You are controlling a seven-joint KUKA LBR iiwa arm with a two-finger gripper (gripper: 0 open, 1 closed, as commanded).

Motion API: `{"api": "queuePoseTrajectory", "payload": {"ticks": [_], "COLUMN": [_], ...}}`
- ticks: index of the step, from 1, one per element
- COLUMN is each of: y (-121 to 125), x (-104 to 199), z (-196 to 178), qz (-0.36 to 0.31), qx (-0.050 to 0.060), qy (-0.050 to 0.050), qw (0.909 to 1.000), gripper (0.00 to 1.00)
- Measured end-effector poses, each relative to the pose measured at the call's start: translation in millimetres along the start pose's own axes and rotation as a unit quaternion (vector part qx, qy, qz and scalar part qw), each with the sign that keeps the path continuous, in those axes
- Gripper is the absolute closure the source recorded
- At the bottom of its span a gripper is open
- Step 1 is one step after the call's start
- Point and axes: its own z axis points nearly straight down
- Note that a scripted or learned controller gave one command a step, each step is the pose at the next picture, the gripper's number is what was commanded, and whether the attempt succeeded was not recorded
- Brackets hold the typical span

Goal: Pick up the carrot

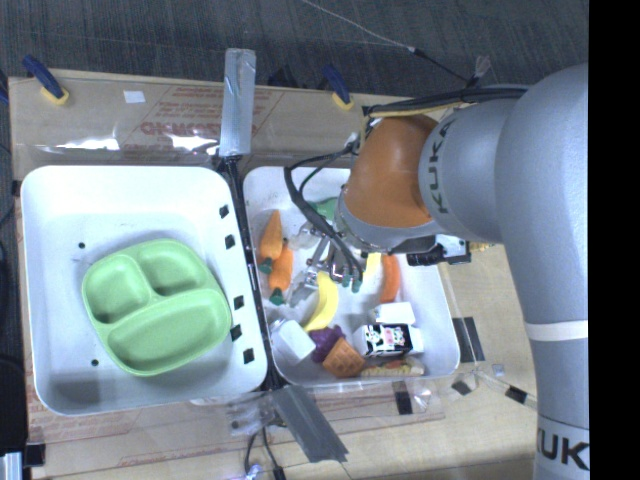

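claw point(330, 260) hangs low in right bin point(440, 318), just beside carrot point(281, 268) by its left wall, likely lining up; finger state unreadable.

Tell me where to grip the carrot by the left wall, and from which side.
Grip the carrot across its thick orange middle, coming straight down. It lies lengthwise along the right bin's left wall, so probably close across its narrow width. A second carrot sits just below, so stay high.
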Motion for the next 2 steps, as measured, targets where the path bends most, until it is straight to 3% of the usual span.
{"api": "queuePoseTrajectory", "payload": {"ticks": [1, 2], "y": [2, 105], "x": [-2, 73], "z": [-13, -95], "qz": [-0.004, -0.027], "qx": [0.000, -0.001], "qy": [-0.003, 0.010], "qw": [1.0000, 0.9996], "gripper": [1.00, 1.00]}}
